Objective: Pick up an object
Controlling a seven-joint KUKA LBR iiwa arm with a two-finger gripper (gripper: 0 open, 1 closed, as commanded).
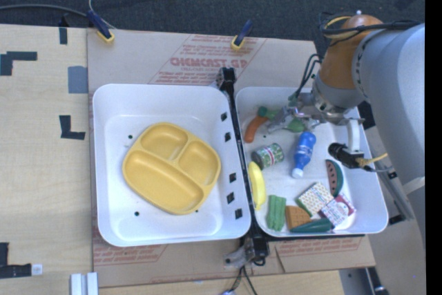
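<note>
The right bin holds several toy foods. Among them are an orange carrot, a blue bottle, a small green can, a yellow banana and a watermelon slice. My gripper is low over the bin's far part, just right of the carrot and above the bottle's cap. A small green piece lies right by it. Nothing visibly hangs from the gripper.
A yellow divided plate lies in the left bin. At the right bin's near edge sit a green pickle, a checkered cracker, a pink packet and a dark green pepper. The black divider separates the bins.
</note>
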